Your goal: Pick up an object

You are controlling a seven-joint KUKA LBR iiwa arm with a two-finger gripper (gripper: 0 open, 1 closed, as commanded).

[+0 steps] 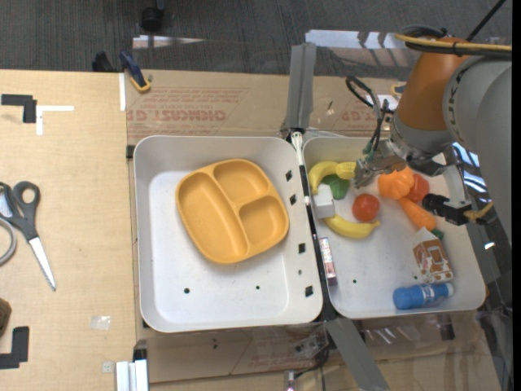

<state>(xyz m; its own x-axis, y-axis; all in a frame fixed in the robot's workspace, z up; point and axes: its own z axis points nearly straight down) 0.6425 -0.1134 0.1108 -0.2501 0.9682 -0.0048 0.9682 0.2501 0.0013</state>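
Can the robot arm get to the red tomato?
Probably yes. The gripper hangs just above the tomato in the right bin, and nothing covers it. A banana lies close below, so it might get bumped.

desk (73, 243): light wood | left bin (155, 300) and right bin (366, 301): white, side by side | scissors (31, 226): left edge | cardboard sheet (203, 104): behind bins

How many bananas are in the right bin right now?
2. One banana lies mid-bin, just below the red tomato. The other banana curves near the bin's top left, beside the gripper. The arm may hide more.
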